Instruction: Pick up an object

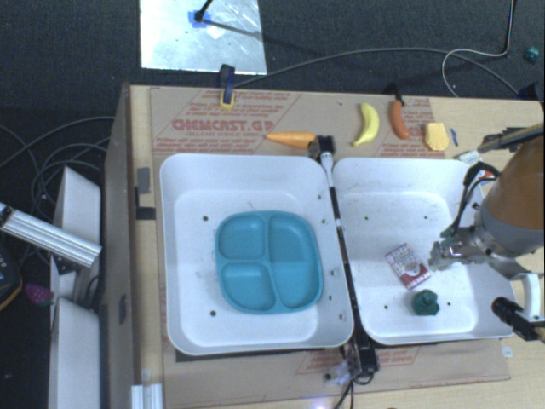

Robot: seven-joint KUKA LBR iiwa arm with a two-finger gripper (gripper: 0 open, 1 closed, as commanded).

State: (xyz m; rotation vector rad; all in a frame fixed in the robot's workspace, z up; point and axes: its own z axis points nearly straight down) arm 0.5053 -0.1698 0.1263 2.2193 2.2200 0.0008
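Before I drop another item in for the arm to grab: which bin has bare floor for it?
The right bin has bare floor across its far half and left side, beyond the small packet. It is crowded near the right, where the packet, the green object and the gripper cluster. In the left bin the blue divided plate leaves margins along the walls.
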